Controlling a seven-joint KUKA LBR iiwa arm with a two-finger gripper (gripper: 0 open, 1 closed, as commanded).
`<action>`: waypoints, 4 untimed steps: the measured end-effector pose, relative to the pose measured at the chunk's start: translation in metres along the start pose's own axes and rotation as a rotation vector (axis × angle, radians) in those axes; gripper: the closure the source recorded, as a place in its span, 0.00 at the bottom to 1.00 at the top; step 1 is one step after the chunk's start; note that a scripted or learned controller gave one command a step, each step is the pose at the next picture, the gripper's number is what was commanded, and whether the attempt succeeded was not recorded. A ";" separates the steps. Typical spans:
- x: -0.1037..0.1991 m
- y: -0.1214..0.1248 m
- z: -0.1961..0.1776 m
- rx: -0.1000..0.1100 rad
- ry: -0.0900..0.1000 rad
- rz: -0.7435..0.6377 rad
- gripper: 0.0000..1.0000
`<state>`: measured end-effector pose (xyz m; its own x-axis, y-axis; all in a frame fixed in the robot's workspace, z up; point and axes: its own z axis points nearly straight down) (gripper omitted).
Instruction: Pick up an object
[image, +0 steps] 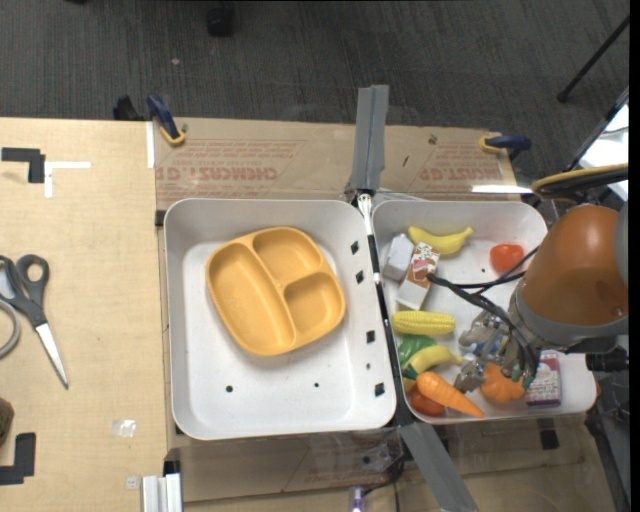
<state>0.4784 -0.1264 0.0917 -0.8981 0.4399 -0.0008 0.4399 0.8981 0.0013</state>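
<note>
Down in the right bin (560, 410), among the toy food.
Hand (497, 362) low over an orange fruit (500, 384), round and glossy, right under the fingertips; carrot (450, 392) just left of it, pink box (545, 380) just right. Grip impossible to tell: open or closed, hidden in clutter. Probably lining up a grasp.

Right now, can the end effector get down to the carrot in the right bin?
Probably yes. The carrot lies on top near the front wall, just left of the end effector, with nothing over it. The corn and a small orange fruit crowd it, so a clean grasp could be tight.
</note>
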 end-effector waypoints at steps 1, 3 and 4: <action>-0.001 0.001 -0.009 -0.001 -0.003 -0.003 1.00; -0.030 -0.061 -0.056 0.001 -0.002 -0.191 0.00; -0.042 -0.063 -0.014 -0.003 -0.035 -0.159 0.00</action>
<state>0.4887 -0.2018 0.1057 -0.9557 0.2921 -0.0359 0.2923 0.9563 0.0012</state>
